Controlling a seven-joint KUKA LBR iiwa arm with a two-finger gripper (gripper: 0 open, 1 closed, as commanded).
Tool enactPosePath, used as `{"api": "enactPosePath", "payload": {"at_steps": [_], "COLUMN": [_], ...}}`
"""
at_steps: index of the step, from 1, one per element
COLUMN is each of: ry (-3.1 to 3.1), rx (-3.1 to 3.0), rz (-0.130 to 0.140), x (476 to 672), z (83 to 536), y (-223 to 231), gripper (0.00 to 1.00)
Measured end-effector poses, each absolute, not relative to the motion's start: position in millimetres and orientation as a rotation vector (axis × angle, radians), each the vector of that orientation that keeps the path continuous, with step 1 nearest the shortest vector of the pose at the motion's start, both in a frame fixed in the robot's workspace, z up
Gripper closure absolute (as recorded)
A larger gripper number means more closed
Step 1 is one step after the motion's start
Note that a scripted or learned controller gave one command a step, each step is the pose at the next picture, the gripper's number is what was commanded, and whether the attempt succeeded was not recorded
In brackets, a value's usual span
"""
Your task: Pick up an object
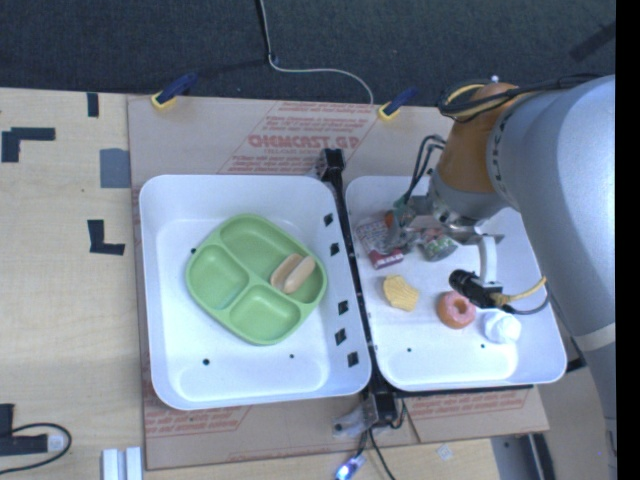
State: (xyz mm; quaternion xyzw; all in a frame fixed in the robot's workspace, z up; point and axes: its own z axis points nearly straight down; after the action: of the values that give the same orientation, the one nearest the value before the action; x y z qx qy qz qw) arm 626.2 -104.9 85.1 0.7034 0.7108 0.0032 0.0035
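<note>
The arm reaches into the right bin (440, 368) from the right. Its gripper (408, 220) is low over the bin's far left part. Right under and beside it lies a crinkled clear packet with red print (379, 242), and a small greenish item (436, 247) sits just to the gripper's right. I cannot make out whether the gripper touches the packet. Nearer the front lie a yellow chunk (401, 292), a pink-and-orange donut (456, 311) and a small white piece (501, 326).
The left bin (170, 368) holds a green divided plate (225, 268) with a tan bun-like piece (294, 273) in its right compartment. A black divider with clips (345, 268) separates the bins. Cardboard lies under both bins.
</note>
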Motion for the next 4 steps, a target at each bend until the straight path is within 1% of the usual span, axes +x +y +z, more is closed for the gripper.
{"api": "enactPosePath", "payload": {"at_steps": [1,2,3,4], "ry": [2.235,2.228,2.23,2.229], "rx": [2.237,2.213,2.209,2.212], "rz": [-0.042,0.009,0.011,0.009], "x": [650.0,611.4,581.1,503.2], "z": [90,191,279,380], "y": [-101,-34,36,64], "gripper": [1.0,1.0,1.0,1.0]}}
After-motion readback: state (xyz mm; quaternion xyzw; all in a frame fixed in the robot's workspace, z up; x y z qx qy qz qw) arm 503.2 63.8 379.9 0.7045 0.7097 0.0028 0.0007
